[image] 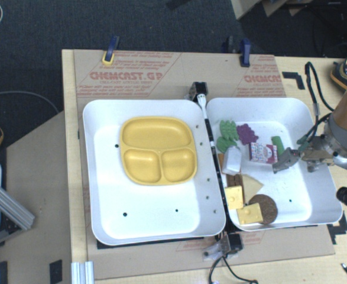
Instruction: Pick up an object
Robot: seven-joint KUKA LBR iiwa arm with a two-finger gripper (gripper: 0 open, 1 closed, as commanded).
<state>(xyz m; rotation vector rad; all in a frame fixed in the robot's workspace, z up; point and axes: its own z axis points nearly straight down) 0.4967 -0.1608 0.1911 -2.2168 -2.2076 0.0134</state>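
The right bin (pixel 297 114) holds several toy foods: green leafy pieces (pixel 226 136), purple grapes (pixel 246 134), a small red-and-white packet (pixel 262 152), a green block (pixel 276 142), a white block (pixel 232 158), a pale cheese wedge (pixel 252 186), a yellow square (pixel 234 197) and a brown round cookie (pixel 266 208). My gripper (pixel 293 165) hangs over the right half of this bin, just right of the packet. Its fingers look open, with only white bin floor between them. The left fingertip (pixel 277 166) is close to the packet's lower right corner.
The left bin (pixel 102 176) holds a yellow divided plate (pixel 159 149). A black clip (pixel 198 90) sits where the two bins meet at the back. Cables (pixel 313 84) run along the bench at the right, beside the arm (pixel 344 129).
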